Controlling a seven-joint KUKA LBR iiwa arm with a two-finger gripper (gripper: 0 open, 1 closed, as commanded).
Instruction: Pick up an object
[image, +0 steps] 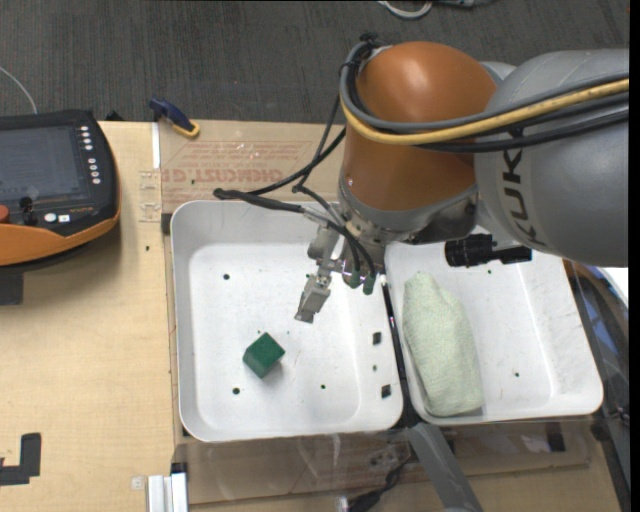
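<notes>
Grey arm (560, 150), orange wrist band, black and yellow cables, metal end effector (318, 290).

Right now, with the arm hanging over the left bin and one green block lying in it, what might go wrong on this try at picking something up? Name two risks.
1. The claw sits up and to the right of the green block, apart from it; a straight descent would likely close on bare floor.
2. The block lies turned at an angle, so it may twist or skid when touched.

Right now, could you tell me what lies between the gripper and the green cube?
Only bare white bin floor separates the gripper from the green cube in the camera view.
</notes>
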